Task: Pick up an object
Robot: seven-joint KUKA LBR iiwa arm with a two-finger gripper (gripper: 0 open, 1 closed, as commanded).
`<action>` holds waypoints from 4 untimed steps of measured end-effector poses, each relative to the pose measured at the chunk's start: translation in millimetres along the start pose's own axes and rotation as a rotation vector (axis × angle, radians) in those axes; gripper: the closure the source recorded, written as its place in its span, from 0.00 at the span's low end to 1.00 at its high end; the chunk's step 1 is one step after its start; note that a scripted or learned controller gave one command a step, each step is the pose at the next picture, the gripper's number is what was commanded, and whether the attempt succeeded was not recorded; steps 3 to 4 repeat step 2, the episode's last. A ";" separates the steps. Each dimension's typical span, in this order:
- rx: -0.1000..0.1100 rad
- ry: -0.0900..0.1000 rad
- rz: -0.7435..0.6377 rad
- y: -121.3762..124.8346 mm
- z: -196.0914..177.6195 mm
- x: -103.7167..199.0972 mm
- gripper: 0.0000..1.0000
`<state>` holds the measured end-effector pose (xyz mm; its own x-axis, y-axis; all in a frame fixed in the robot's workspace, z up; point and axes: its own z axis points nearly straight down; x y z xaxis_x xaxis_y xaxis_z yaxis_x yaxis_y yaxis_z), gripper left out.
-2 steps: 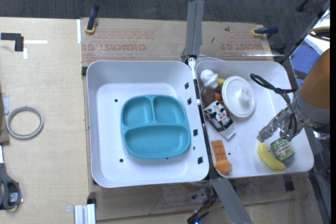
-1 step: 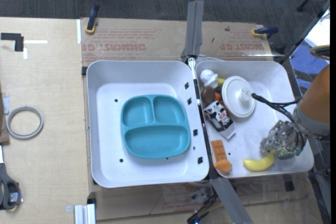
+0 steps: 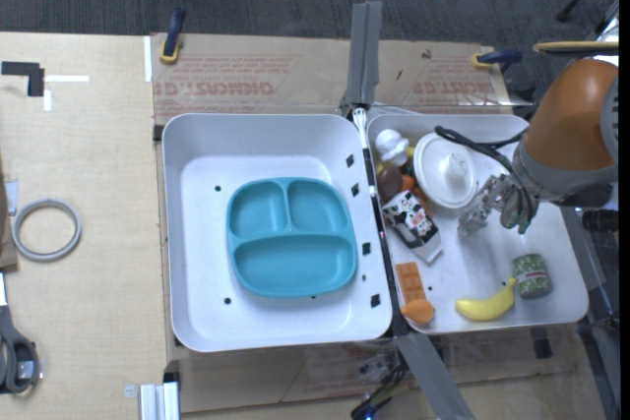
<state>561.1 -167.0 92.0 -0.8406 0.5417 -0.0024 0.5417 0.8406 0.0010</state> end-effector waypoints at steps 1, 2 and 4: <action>0.000 -0.002 -0.225 -52.2 -0.9 -21.1 1.00; -0.001 -0.003 -0.650 -35.8 -0.8 -44.2 1.00; -0.001 -0.003 -0.650 -35.8 -0.8 -44.2 1.00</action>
